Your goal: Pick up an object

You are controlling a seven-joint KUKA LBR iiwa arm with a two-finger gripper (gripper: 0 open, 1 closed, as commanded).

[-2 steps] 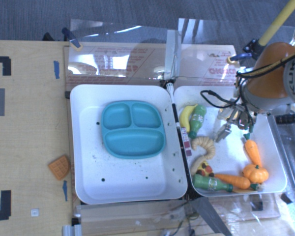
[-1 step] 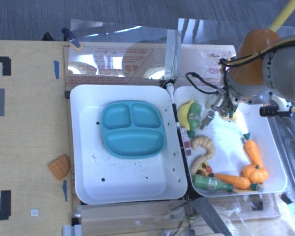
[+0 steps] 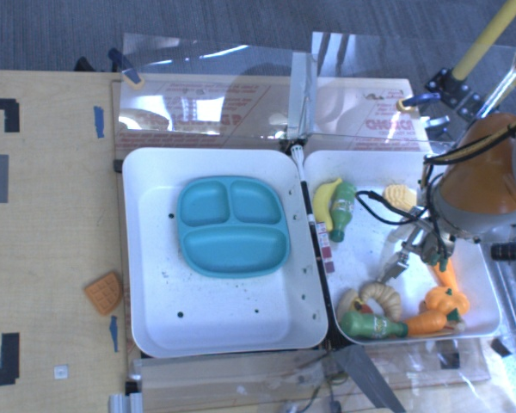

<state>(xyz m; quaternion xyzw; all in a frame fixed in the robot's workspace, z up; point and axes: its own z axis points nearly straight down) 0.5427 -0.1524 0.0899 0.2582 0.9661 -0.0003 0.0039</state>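
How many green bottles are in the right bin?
2. One green bottle stands near the bin's upper left, beside the banana. The other bottle lies at the bottom edge, below the croissant. More may be hidden under the arm.

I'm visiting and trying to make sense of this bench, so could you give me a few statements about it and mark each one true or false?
1. The blue divided plate lies in the left bin. True.
2. The gripper hovers over the left bin. False: it is over the right bin.
3. A waffle piece lies outside the bins. True.
4. The banana rests on the plate. False: it is in the right bin.
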